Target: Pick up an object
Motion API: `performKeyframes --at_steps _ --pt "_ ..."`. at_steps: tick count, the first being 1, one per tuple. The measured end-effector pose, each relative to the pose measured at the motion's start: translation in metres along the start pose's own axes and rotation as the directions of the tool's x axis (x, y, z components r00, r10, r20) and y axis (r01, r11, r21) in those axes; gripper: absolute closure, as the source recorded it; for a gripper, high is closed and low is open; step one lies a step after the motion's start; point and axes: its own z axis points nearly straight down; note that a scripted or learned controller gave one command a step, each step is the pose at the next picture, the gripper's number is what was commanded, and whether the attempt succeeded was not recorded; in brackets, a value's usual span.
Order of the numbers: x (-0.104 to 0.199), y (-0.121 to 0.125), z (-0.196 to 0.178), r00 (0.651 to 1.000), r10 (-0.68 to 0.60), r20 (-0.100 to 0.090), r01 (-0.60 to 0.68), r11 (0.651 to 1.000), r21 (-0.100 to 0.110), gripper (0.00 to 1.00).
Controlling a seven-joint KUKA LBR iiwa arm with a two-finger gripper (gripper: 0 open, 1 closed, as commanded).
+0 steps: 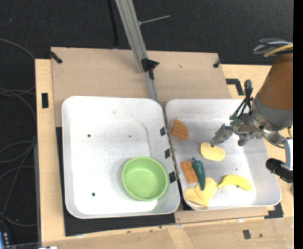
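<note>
Fingers of the two-finger gripper (218,137) are seen spread, unclosed, just above a pale yellow rounded piece (213,152) in the right white bin (255,191); nothing is lifted yet.

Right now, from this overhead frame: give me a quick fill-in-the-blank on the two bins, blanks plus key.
1. The green bowl sits in the ____ bin.
2. The claw hovers just above a pale ____ piece in the right bin.
3. The dark green pepper lies beside an ____ block.
4. The banana lies near the right bin's ____ edge.

Missing words: left; yellow; orange; front
</note>
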Motion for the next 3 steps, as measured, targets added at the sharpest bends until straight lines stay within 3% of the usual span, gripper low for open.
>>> performKeyframes --at_steps 1,3 --pt "0.000 0.000 0.000 1.000 0.001 0.000 -0.001 1.000 -0.001 0.00" --pt "0.013 -0.001 0.098 1.000 0.004 0.003 -0.004 1.000 0.005 0.00"
